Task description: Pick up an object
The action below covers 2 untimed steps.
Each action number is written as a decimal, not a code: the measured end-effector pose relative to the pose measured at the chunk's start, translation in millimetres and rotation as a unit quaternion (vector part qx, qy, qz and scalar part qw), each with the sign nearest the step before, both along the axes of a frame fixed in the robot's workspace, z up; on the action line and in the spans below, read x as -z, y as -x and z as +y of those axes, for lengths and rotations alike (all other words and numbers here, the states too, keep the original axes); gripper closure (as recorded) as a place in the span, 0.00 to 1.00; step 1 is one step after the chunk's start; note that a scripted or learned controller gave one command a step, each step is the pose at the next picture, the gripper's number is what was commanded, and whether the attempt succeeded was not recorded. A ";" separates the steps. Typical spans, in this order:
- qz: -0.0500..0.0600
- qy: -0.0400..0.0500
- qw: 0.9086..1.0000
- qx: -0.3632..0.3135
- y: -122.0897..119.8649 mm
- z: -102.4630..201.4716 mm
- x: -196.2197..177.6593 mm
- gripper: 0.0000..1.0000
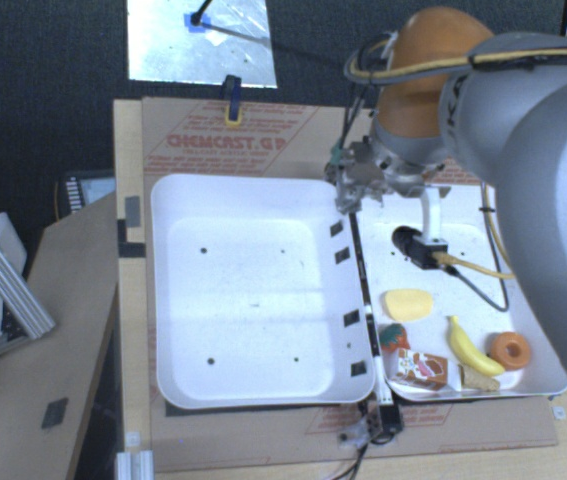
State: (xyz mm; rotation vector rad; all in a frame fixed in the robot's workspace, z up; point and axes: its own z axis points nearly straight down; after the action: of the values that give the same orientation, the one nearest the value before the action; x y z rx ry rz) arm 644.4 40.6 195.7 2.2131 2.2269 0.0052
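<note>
Camera view: the arm [523, 138] is seen coming in from the right, big and grey with the orange band up top, and the gripper [351, 196] is parked right over the divider between the two white bins, near the far edge. Whether it's open or shut honestly can't be told from this angle; nothing is seen held in it.

All the objects are piled in the right bin [463, 230], toward the near corner: a banana [469, 346], an orange donut-shaped ring [510, 350] just beside it, a pale yellow lump [408, 304], a small red and white packet [421, 369] and a little red and green thing [394, 337] by the divider. The left bin [178, 268] sits alongside.
</note>
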 end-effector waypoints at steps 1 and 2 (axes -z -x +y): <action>0.000 -0.001 1.000 -0.002 -25.0 75.3 18.5 1.00; 0.000 0.000 1.000 0.000 -25.2 70.4 6.8 1.00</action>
State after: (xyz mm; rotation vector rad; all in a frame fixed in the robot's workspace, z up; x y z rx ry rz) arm 669.6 111.0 188.8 2.2119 2.2280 0.0052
